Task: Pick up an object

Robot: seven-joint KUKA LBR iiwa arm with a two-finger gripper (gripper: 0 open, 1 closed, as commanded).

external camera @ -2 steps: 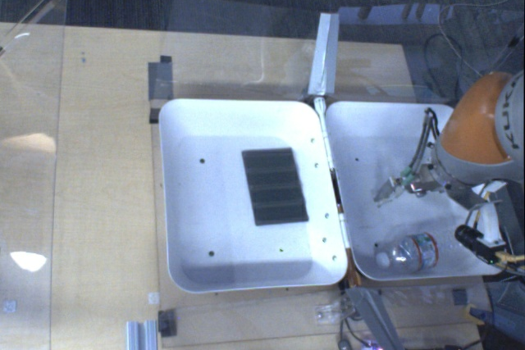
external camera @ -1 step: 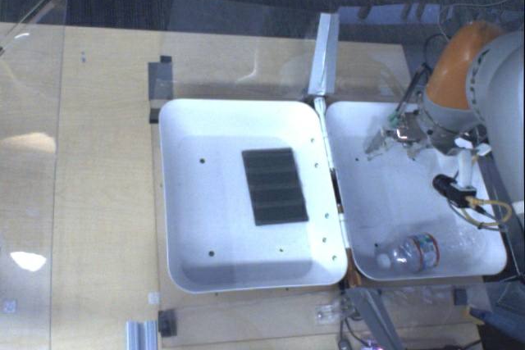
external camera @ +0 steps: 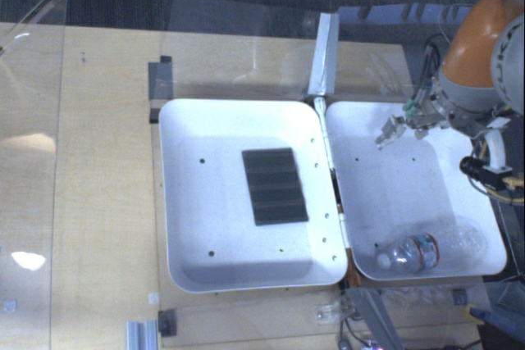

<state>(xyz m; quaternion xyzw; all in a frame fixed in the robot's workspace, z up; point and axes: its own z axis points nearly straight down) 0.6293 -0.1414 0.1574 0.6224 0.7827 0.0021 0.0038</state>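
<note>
A view from above, at a slant, looks down on a pale wooden bench (external camera: 90,201) bearing two shallow white bins side by side.

The left bin (external camera: 189,258) holds a dark, ribbed rectangular pad (external camera: 275,186), lying flat near the bin's middle, its long side running roughly toward and away from the camera.

The right bin (external camera: 369,193) holds a clear plastic bottle (external camera: 426,250) lying on its side near the front edge. Its white cap points left, a label with blue and red wraps its middle, and the see-through body stretches to the right, hard to tell from the white floor.

The grey arm (external camera: 492,70), with its orange band, reaches in from the right at the bin's back right corner. Its pincer (external camera: 394,129) hangs over the back part of the right bin, pointing left and slightly down, well apart from the bottle. The metal tips are small and blurred, and I cannot tell how wide they stand. Nothing is seen between them. Black cables loop beside the wrist.

A clear plastic sheet (external camera: 33,176) covers the bench at the left, catching pale glints of light.
</note>
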